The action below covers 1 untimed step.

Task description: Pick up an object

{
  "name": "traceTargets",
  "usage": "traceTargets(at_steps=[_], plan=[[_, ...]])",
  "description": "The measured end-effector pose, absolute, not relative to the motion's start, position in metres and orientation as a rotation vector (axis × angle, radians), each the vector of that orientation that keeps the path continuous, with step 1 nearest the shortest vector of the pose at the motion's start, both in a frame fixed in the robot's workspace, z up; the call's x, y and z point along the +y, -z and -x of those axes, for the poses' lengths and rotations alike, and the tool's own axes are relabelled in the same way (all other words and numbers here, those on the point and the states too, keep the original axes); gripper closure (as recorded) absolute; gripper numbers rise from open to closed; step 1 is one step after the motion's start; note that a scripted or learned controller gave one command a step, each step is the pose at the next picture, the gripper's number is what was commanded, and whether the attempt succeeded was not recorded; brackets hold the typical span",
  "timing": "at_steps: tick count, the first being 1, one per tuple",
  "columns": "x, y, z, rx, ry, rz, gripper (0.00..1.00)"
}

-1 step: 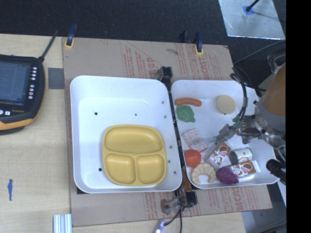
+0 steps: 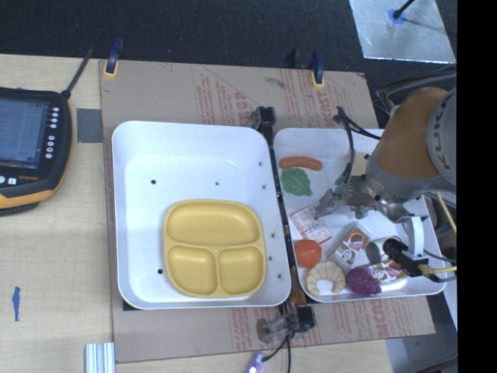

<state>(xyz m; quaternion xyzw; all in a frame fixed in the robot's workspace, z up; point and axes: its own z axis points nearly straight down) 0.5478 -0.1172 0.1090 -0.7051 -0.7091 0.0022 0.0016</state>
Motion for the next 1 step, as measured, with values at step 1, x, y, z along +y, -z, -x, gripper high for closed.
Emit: traceTargets(at_steps=[1], plan=[[-0.1022, -0.0917, -0.6254, -2.224, -0.003, 2.216, 0.00]])
